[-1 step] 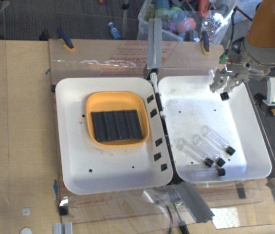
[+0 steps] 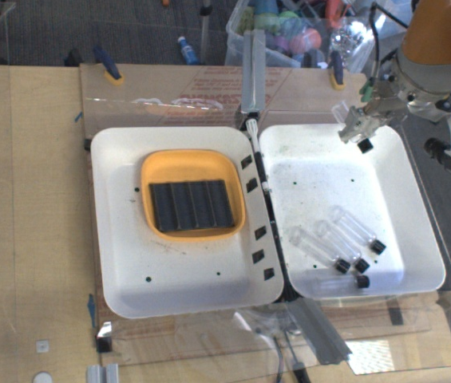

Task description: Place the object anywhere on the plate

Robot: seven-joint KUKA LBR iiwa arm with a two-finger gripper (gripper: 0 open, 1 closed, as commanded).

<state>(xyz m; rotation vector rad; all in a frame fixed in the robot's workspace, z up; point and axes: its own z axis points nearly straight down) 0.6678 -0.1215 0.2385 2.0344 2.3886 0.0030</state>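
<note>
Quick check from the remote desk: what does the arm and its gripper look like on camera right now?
The arm shows a broad orange band above a pale grey wrist section. Black cables run along its left side. The gripper is a small grey metal assembly with a dark tip, seen over the right bin.

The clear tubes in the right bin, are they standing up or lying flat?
Lying flat. The clear tubes lie on their sides on the right bin floor, black caps toward its front edge.

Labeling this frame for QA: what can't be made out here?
- Hand, camera view: small and blurred; whether it grips anything is unreadable.
- Clear tubes in the right bin: transparent against white, so their count and outlines are uncertain.
- Dark ribbed block on the orange plate: identity unclear.
</note>
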